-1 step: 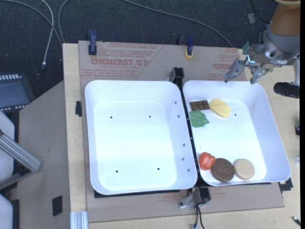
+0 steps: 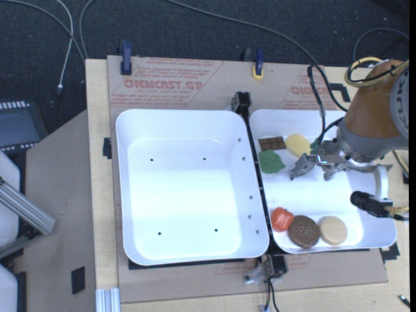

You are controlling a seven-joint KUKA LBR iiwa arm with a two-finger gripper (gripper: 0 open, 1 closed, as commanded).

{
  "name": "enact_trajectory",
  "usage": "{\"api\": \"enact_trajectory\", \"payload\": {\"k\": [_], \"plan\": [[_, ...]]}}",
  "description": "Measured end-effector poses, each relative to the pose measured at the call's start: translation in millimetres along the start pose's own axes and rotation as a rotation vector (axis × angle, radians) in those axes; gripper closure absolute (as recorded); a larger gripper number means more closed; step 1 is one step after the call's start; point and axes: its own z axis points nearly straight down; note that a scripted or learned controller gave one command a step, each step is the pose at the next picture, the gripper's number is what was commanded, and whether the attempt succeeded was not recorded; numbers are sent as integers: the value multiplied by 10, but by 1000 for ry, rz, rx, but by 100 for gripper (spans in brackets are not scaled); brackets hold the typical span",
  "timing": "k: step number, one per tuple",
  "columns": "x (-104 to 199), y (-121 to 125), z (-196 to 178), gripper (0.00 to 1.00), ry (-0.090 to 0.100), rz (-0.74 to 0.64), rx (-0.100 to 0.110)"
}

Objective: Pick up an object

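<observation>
My gripper (image 2: 316, 169) hangs over the middle of the right bin (image 2: 364, 239), its two grey fingers spread apart and open, with only white bin floor between them. The left finger (image 2: 300, 169) is just right of a green leafy piece (image 2: 272, 162). A yellow object (image 2: 298, 143) and a brown chocolate bar (image 2: 272, 143) lie just behind the gripper. Along the bin's front edge sit a red pepper (image 2: 281, 219), a dark brown cookie (image 2: 303, 231) and a beige round biscuit (image 2: 332, 230).
The left bin (image 2: 188, 187) stands beside the right one, and their rims meet at a black clip (image 2: 242, 101). The orange-banded arm (image 2: 377, 109) covers the right bin's far right side. A black cable fitting (image 2: 370, 203) hangs near the right rim.
</observation>
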Motion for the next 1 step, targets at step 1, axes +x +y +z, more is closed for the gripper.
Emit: {"api": "enact_trajectory", "payload": {"k": [1], "plan": [[615, -44, 390, 0, -2, -6, -9]]}}
